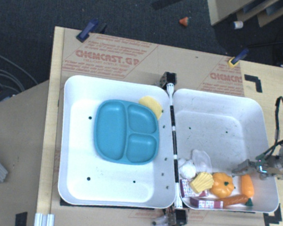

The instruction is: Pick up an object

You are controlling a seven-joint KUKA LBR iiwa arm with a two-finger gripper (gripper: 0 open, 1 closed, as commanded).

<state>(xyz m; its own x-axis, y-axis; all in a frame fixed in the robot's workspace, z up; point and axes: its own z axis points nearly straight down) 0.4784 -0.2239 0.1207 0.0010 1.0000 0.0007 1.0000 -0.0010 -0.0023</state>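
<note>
Camera view, reading from the left: the left bin point(74, 142) holds a blue divided plate point(126, 132) lying flat near its middle, and a yellow lemon-like piece point(152, 105) sits touching the plate's far right corner, close to the bin's wall. Nothing is working over there.

Across the seam, the right bin point(221, 111) has its far half bare, while the things worth picking are bunched in its near corner: a small white piece point(189, 170), a yellow ridged piece point(202, 182), an orange pepper-like toy point(222, 184) and a carrot point(247, 185), crowded and touching one another, with a flat printed packet point(208, 203) under their near side.

At the right wall of that bin the gripper point(257, 168) is low, just beside and above the carrot's upper end — whether it is spread or closed I cannot tell from this angle, and I see nothing caught in it.

My read is that this is the approach, with the grasp not yet made. The carrot looks the likeliest target. Next it would need to centre over one piece and come down cleanly — the crowding makes it easy to nudge a neighbour or close on an edge.
</note>
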